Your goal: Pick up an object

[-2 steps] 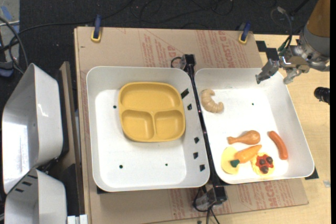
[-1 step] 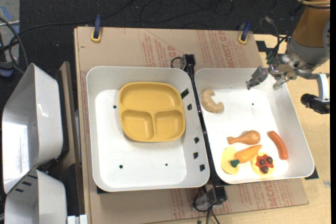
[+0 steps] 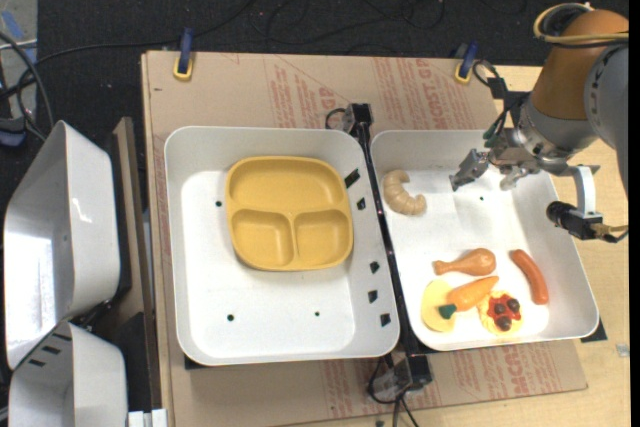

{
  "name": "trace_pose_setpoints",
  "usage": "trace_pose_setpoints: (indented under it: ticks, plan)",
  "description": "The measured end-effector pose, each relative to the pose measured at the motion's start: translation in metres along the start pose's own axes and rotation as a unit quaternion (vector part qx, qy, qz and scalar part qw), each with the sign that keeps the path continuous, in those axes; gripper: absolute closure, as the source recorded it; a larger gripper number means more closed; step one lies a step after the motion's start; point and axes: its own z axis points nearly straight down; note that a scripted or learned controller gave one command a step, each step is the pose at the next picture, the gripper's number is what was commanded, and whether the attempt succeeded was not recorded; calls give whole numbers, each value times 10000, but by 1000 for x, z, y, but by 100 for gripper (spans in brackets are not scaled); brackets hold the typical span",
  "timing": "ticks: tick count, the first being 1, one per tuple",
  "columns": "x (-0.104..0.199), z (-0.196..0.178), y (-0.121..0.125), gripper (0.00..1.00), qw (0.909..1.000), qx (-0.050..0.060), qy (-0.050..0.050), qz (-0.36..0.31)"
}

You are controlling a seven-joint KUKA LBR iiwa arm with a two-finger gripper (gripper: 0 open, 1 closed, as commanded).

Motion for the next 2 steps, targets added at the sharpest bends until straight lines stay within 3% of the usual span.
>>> trace_pose_setpoints:
  ticks: [1, 2]
  plan:
    - [0, -14, 2, 100, 10000, -32, -10, -7]
    - [3, -58, -1, 100, 10000, -35, -8, 6]
